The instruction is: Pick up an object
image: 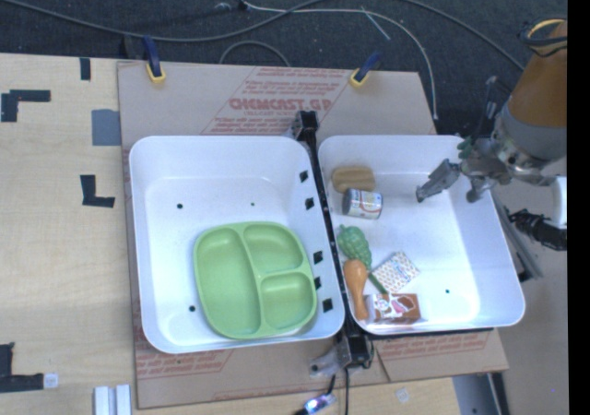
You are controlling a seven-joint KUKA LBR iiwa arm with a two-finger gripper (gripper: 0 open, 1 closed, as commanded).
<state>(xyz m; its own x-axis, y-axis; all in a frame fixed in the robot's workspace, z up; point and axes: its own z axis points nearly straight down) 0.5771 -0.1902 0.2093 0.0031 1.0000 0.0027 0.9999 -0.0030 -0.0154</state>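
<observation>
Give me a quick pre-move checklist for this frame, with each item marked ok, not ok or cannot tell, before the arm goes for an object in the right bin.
1. Gripper carries nothing: ok, nothing shows between its fingers.
2. Gripper over the right bin: ok, it hangs above the upper right part.
3. Objects within the bin: ok, the can, the brown block, the carrot and the patterned packet lie along its left side.
4. Room around the target: not ok, the carrot lies against the bin's left wall, touching the green leafy piece.
5. Gripper aligned over an object: not ok, it is off to the right of all of them.
6. Green plate out of the way: ok, it lies in the left bin.
</observation>
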